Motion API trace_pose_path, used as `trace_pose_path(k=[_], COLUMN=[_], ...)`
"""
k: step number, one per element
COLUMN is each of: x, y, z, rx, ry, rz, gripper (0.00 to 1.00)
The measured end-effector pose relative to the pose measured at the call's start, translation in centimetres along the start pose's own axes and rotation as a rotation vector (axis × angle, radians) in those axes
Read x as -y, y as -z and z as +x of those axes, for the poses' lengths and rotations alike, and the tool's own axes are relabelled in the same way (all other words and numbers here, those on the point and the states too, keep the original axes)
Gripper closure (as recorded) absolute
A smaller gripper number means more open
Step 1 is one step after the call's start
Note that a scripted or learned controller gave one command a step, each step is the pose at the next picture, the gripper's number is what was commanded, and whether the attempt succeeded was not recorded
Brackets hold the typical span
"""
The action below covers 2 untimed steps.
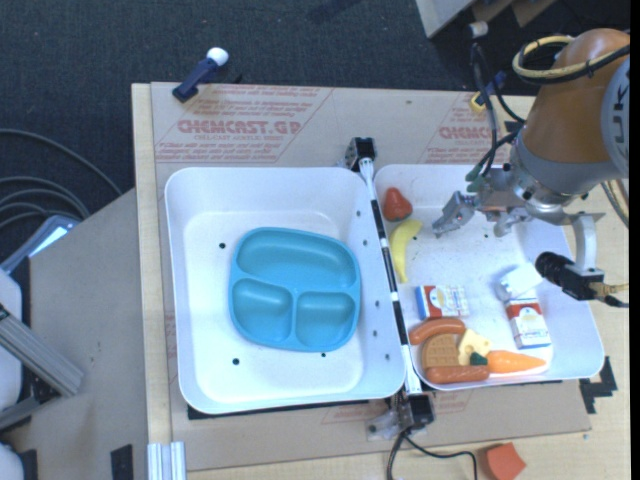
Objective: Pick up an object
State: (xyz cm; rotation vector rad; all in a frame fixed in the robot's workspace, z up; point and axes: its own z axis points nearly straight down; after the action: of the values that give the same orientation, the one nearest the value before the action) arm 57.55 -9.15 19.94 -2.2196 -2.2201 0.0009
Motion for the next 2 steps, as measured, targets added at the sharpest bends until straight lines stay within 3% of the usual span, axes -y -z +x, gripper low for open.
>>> trace_pose_path(k=[1, 2], x=[-2.9, 0.4], y=[-11.0, -11.5], z=[-2.6, -2.3], rx=[0.000, 0.000], ry=[-0.001, -0.001], rz=[0.001, 0.001], gripper=[0.00, 0.00])
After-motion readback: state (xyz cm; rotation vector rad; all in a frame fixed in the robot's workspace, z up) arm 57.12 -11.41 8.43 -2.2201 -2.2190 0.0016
